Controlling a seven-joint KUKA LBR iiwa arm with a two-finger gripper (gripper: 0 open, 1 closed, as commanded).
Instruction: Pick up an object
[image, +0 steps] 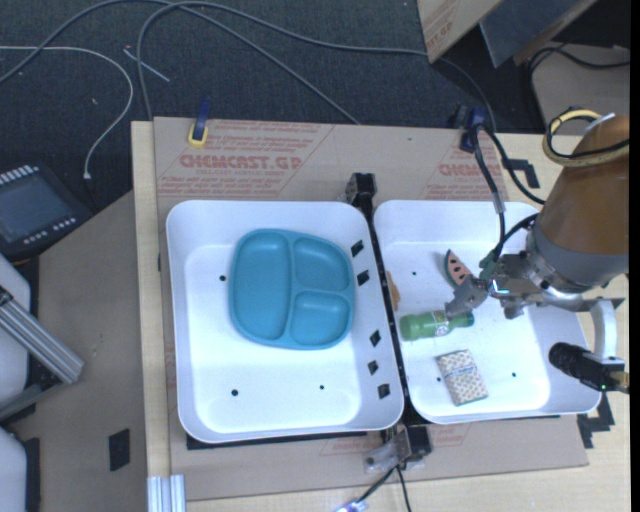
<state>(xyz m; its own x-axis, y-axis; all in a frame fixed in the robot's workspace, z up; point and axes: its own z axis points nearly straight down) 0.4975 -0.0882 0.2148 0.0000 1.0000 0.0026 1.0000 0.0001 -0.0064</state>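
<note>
My gripper (466, 300) reaches into the right bin (520, 225) from the right and hangs just above the right end of a green bottle (424, 325). The bottle lies on its side near the bin's left wall. A small patterned box (461, 376) rests on the bin floor in front of the bottle. A red and dark wedge-shaped piece (457, 267) lies behind the gripper. I see nothing lifted off the bin floor.
The left bin (200, 370) holds a blue divided plate (292, 288). A small brown item (394, 293) sits by the divider between the bins. Cables run across the bench behind the right bin, and the arm's grey body covers that bin's right side.
</note>
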